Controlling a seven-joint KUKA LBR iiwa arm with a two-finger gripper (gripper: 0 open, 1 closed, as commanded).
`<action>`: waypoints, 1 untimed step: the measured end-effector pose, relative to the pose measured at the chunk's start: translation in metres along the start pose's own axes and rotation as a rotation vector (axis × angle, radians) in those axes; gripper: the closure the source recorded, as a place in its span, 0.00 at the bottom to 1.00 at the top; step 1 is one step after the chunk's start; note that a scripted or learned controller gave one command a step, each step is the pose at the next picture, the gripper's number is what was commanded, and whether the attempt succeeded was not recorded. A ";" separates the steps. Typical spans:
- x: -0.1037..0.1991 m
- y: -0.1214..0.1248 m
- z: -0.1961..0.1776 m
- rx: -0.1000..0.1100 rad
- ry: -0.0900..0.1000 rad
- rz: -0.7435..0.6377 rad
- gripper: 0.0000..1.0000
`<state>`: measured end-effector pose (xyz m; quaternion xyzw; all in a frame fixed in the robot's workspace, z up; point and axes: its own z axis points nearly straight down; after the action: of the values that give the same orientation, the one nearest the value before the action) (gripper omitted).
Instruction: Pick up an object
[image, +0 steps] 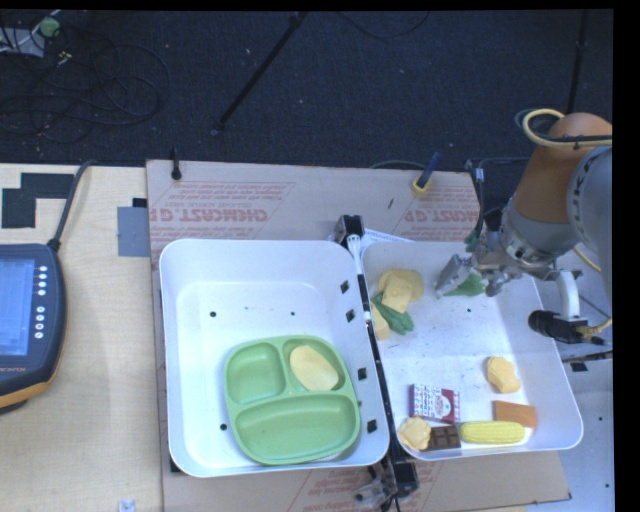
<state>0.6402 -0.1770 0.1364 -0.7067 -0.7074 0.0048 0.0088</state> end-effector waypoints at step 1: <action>-0.035 0.003 0.009 -0.013 -0.006 0.001 0.00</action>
<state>0.6430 -0.2121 0.1270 -0.7072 -0.7070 0.0023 0.0020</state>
